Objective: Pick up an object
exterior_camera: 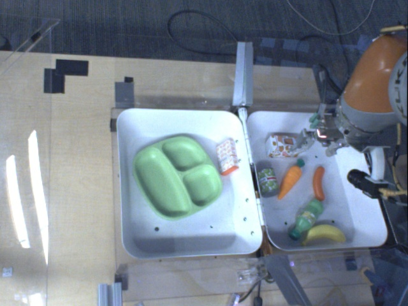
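White bins sit side by side on the table [76,171], and the loose things are spread apart so each can be reached from above. The left bin [146,241] holds a green tray [177,176] with a small packet [226,156] just beside it, near the dividing wall. The right bin [370,231] holds the likelier picks: a carton [282,145] at the back, a can [267,180] against the left wall, a carrot [290,178] and a sausage [318,182] lying apart in the middle, and a green bottle [306,217] touching a banana [324,234] at the front.

The arm [376,75] hangs over the right bin's back corner, its jaws [323,131] just beside the carton; whether they are open I cannot tell, and nothing shows between them. The carton looks like the nearest target, though its closeness to the wall may crowd a grasp.
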Robot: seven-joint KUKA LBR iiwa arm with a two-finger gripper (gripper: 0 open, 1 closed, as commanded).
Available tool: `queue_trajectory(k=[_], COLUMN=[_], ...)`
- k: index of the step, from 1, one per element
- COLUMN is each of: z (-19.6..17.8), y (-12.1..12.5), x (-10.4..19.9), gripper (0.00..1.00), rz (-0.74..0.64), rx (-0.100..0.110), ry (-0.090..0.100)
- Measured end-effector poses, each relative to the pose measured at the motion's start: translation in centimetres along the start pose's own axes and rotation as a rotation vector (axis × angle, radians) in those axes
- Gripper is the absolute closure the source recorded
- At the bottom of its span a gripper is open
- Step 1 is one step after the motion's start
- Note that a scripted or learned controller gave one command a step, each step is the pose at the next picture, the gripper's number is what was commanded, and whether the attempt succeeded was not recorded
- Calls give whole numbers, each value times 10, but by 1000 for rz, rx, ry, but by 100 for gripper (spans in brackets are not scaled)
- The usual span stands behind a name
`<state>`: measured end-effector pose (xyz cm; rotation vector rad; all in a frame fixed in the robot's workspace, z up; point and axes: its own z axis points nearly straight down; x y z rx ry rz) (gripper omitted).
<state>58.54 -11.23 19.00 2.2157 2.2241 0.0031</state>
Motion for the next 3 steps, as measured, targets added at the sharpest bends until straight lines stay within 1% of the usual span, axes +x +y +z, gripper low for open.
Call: queue_trajectory(k=[1,2,3], z=[102,90,5], y=[-18,-16,1], x=[0,0,44], gripper=[0,100,100], rz=[37,36,242], rx=[-4,-10,-1], ry=[0,0,0])
